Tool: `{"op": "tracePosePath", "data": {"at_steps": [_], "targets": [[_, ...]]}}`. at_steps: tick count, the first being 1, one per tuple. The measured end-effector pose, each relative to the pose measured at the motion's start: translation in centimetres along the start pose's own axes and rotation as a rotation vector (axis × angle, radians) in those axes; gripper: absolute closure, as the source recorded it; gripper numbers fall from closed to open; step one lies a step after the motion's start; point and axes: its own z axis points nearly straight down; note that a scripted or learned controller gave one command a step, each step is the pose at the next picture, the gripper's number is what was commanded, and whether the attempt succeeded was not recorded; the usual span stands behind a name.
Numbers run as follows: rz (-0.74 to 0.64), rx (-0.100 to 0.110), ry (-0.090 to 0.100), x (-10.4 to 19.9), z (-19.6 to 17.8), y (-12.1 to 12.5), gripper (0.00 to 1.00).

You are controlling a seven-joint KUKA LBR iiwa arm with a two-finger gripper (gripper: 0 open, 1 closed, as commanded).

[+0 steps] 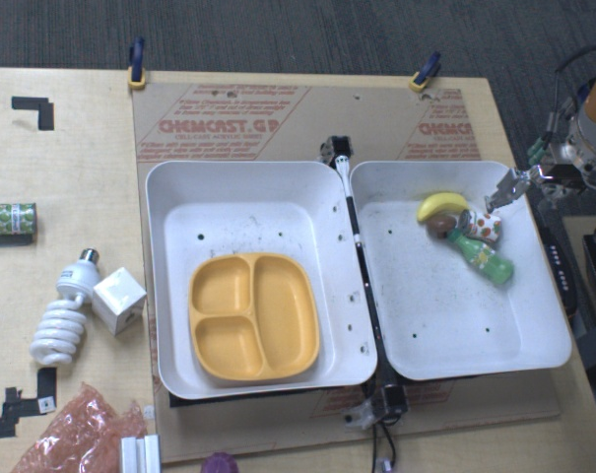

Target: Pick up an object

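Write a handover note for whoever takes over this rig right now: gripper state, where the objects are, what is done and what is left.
Gripper: at the right bin's far right corner, holding nothing.
Objects: banana, brown item, small patterned item and green bottle clustered in that bin's far part. Yellow divided tray lies in the left bin.
Done: nothing picked yet.
Left: descend, grasp one object, lift.

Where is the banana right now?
The banana lies in the right-hand bin, near its far edge, beside a brown round item and just above a green bottle.
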Motion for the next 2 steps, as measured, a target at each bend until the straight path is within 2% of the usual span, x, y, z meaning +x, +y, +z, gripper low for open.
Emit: {"op": "tracePosePath", "data": {"at_steps": [1, 2], "targets": [[0.001, 0.000, 0.000, 2.9, 12.7, -2.3, 0.00], [0.003, -0.002, -0.001, 2.8, 11.7, -2.3, 1.00]]}}
